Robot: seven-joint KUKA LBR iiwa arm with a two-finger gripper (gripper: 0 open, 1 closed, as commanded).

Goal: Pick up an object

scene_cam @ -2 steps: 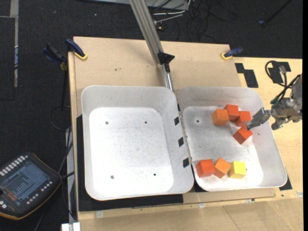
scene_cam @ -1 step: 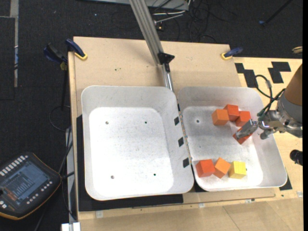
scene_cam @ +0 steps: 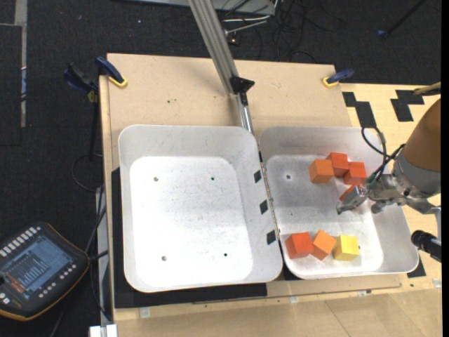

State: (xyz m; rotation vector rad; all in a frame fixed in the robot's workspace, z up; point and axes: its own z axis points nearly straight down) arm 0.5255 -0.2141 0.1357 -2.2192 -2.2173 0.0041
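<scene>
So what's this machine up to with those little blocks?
A grey robot arm reaches in from the right, with its pincer low over the right white bin. It is meant to pick up a block. An orange cluster lies just beyond the pincer. Two orange blocks and a yellow one sit nearer the front.

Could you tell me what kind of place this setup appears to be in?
Most likely a robotics lab's grasping test bench. A wooden board clamped at its corners bears two white bins, the right one holding orange and yellow blocks; a teach pendant lies on the dark floor, and the gripper reaches in.
</scene>
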